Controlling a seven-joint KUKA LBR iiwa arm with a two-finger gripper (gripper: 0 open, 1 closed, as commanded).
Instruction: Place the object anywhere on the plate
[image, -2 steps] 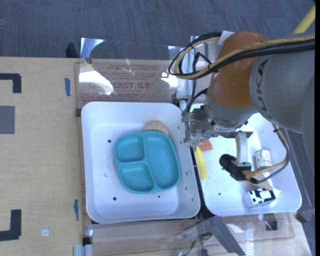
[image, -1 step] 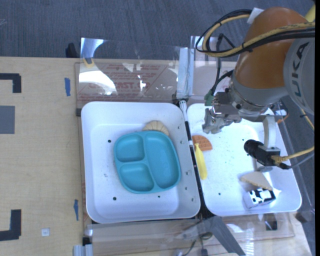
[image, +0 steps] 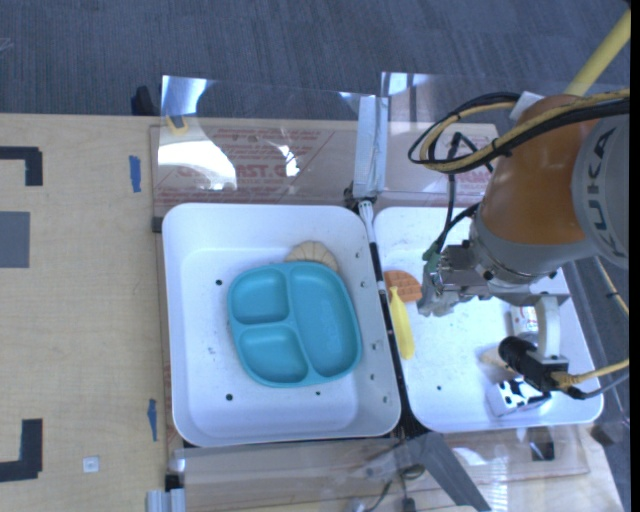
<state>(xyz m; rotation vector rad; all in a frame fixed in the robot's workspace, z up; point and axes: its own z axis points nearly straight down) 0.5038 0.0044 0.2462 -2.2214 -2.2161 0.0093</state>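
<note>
Item: yellow object (image: 402, 322), long and narrow, banana-like in outline. It is lying in the right bin (image: 460, 390), close against the left wall, lengthwise along that wall. Its upper end is sitting just beside a small orange piece (image: 400, 282), apparently touching it; which of the two is meant by the task cannot be settled.

Item: blue plate (image: 295, 325), three compartments, being borne by the left bin (image: 190, 300). A tan, ridged piece (image: 312, 251) is showing at the plate's far rim, partly hidden behind it.

Item: gripper (image: 438, 296), being carried by the grey arm with the orange band (image: 545, 180), is being held low over the right bin, just right of the yellow object's upper end. Whether its fingers are apart or together cannot be told, and nothing is being seen between them.

Handling, as judged: the yellow object is being taken for a light, smooth toy of plastic or foam, somewhat slippery, not fragile. A hold across its narrow width near the middle is being advised, so that it does not swing or tip. The bin wall so near on one side is being judged a hindrance, leaving little room for a finger there.
</note>
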